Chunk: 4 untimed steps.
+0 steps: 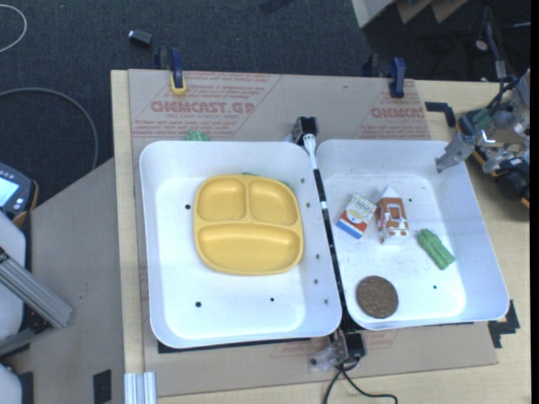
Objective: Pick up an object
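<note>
Right bin [472,225]: perhaps two cartons [357,215], one cookie [376,296], one green piece [436,248].

The arm [505,133] runs off the right edge. Print on the small blue-and-white packet [357,215] and the brown carton [392,216] is illegible.

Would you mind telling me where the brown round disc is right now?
In the camera view, the brown round disc lies in the right bin, near its front edge, below the small orange-and-white carton and left of the green object.
</note>
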{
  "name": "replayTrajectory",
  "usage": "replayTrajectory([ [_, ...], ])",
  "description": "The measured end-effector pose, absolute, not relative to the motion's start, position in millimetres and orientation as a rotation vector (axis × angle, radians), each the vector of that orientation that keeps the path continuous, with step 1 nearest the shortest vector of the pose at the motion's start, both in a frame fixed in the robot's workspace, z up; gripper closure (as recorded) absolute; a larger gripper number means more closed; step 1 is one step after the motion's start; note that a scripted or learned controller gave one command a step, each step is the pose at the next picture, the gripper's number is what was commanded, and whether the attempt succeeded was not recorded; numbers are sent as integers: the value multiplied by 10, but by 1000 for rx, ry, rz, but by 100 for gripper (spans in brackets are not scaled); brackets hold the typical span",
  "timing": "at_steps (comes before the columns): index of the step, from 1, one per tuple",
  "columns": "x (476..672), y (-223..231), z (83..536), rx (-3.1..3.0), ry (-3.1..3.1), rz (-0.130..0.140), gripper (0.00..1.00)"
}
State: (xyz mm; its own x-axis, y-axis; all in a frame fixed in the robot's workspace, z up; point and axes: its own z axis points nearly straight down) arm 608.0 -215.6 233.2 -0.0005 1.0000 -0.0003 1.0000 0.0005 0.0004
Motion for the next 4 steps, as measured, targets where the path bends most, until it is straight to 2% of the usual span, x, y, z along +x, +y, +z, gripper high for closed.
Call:
replayTrajectory([
  [1, 5747, -1846, 1055, 2225, 2220, 7, 0],
  [2, 6324, -1288, 1017, 2207, 2201, 32, 0],
  [3, 6355, -1139, 1000, 2201, 2200, 20, 0],
  [4, 6227, -926, 904, 2213, 2215, 13, 0],
])
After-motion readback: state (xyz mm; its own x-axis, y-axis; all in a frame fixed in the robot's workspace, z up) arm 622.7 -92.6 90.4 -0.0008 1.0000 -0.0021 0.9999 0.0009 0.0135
